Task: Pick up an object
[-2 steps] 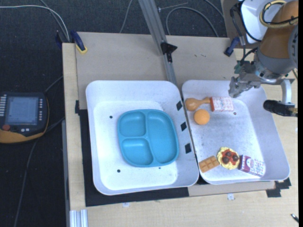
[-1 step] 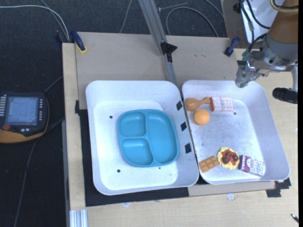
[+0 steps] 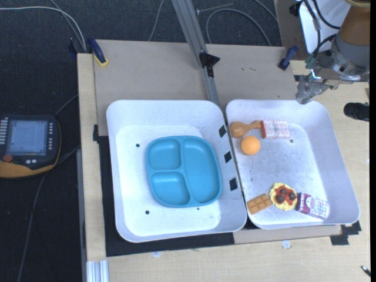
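The right bin (image 3: 329, 140) holds several small items. An orange ball (image 3: 251, 145) lies near its left wall, with a tan wooden piece (image 3: 242, 128) and a pink-and-white packet (image 3: 276, 129) just behind it. At the front sit a brown waffle-like piece (image 3: 259, 204), a yellow tart with red berries (image 3: 284, 196) and a maroon carton (image 3: 312, 205). My gripper (image 3: 306, 93) hangs over the bin's back rim, well above and behind the items, with nothing seen in it.
The left bin (image 3: 126, 119) holds a blue divided plate (image 3: 183, 170). A metal pole (image 3: 191, 22) slants down to the bins' shared back edge. A pendant (image 3: 26, 143) lies left of the bench.
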Robot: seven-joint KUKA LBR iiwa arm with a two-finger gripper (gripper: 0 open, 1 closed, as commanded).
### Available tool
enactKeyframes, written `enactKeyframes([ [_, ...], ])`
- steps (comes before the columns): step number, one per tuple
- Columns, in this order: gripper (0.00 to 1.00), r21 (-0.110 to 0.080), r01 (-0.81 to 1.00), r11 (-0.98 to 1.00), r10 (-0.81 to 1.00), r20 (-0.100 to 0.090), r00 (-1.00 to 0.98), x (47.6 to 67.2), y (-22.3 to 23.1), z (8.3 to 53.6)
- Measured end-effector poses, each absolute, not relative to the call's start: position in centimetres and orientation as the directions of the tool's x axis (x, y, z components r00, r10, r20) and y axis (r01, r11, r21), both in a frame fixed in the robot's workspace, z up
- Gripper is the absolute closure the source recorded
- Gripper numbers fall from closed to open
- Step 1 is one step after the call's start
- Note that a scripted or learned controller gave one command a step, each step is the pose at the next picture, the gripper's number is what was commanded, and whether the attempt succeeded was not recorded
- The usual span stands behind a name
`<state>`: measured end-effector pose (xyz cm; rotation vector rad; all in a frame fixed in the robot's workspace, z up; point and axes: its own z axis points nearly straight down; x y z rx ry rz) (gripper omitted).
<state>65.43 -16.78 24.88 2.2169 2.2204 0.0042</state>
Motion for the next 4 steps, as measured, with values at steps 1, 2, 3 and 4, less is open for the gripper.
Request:
enactKeyframes([
  [1,1.00,-0.001,1.000,0.005,1.000,0.002,-0.005,65.5,-11.6,23.6],
  [2,1.00,0.002,1.000,0.007,1.000,0.003,-0.007,66.0,-5.7,24.3],
  [3,1.00,0.002,1.000,0.007,1.000,0.003,-0.007,66.1,-0.5,25.0],
  [4,1.00,-0.004,1.000,0.007,1.000,0.003,-0.007,65.5,5.1,23.2],
])
